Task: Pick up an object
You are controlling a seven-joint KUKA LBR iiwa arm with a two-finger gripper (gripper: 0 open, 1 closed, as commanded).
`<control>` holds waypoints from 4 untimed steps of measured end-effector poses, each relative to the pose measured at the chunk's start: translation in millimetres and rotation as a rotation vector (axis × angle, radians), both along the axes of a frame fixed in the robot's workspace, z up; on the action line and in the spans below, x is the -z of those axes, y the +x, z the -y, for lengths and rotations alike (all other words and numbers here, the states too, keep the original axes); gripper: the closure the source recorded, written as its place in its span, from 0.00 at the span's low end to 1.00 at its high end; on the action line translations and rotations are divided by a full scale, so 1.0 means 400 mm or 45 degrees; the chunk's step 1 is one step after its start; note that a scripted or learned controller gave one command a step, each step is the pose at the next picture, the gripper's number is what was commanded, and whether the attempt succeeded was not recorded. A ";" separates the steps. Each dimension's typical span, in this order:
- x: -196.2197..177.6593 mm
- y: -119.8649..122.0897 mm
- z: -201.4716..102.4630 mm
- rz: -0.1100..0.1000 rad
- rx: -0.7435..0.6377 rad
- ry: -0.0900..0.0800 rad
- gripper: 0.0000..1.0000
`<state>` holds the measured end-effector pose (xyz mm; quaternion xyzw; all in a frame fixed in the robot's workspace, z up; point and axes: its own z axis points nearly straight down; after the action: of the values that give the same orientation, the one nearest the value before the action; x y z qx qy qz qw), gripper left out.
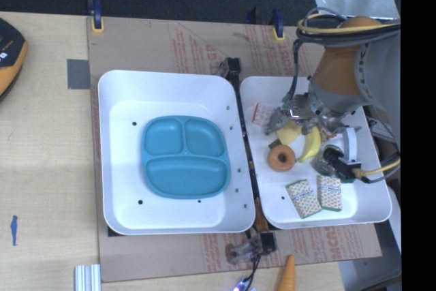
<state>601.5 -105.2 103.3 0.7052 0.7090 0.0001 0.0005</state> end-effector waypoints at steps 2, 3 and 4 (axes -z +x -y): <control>0.029 0.101 0.109 -0.003 -0.003 0.000 0.00; 0.030 -0.154 0.190 -0.015 0.008 0.003 0.00; 0.027 0.052 -0.008 0.003 -0.012 0.004 0.00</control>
<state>622.3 -102.1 92.7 0.7020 0.7122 0.0019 0.0003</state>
